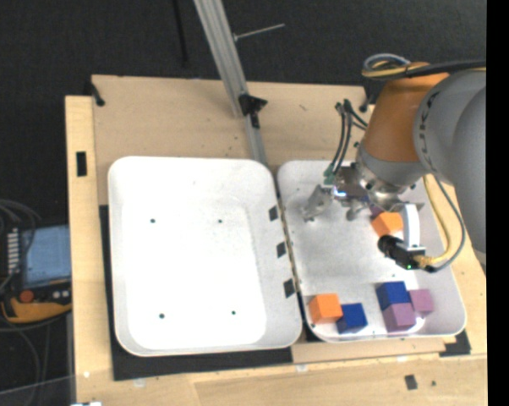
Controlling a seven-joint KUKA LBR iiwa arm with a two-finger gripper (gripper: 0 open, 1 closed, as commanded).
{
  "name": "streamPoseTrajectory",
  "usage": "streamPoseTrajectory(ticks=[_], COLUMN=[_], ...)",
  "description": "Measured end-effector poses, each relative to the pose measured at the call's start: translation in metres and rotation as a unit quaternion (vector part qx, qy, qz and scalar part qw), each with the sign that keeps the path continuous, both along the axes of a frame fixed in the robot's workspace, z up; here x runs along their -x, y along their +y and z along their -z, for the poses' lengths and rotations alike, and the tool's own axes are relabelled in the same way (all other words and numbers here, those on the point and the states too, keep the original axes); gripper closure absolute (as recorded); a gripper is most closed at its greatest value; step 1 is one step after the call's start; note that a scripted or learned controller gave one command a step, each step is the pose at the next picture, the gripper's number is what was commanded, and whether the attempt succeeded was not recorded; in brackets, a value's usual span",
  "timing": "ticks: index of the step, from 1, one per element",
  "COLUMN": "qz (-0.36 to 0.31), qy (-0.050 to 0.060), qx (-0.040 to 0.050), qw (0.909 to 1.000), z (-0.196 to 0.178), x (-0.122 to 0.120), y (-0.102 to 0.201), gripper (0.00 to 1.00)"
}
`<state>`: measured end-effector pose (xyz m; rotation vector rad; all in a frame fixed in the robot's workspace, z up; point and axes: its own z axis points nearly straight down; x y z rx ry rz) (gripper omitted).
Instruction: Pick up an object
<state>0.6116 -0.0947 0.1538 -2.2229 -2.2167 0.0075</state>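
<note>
- Camera view looks down at a slant on 2 shallow white bins side by side on a wooden bench (153, 117): the left bin (191, 252) and the right bin (322, 252), which holds all the loose objects.
- Candidates to pick sit along the near edge of the right bin: an orange block (325, 307) touching a small blue block (353, 317) at the near left, then a larger blue block (392, 295), a purple block (399, 315) and a paler purple block (422, 301) clustered at the near right.
- Another orange block (387, 223) lies further back, just beside the wrist and partly hidden by it.
- The gripper (331, 201) hangs over the far half of the right bin, near the divider between the bins; whether it is released or clenched I cannot tell, and nothing can be seen grasped in it.
- The arm (424, 134) reaches in from the right, its orange band above the wrist, the wrist bent down toward the bin floor, cables looping beside it.
- To do the step well, I judge it best to choose a block with free sides, centre squarely over it, and descend straight; the near clusters touch, so a skewed approach risks nudging a neighbour.
</note>
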Motion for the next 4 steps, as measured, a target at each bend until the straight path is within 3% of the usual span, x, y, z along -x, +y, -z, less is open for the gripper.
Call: streamPoseTrajectory(ticks=[1, 2, 4], qz=[0.000, 0.004, -0.003], qy=[-0.001, -0.005, -0.006], qx=[0.0001, -0.0015, -0.0004], qw=[1.0000, 1.0000, 1.0000], z=[0.052, 0.038, -0.077], x=[0.001, -0.001, 0.003], y=[-0.002, -0.001, -0.006], gripper=[0.00, 1.00, 1.00])
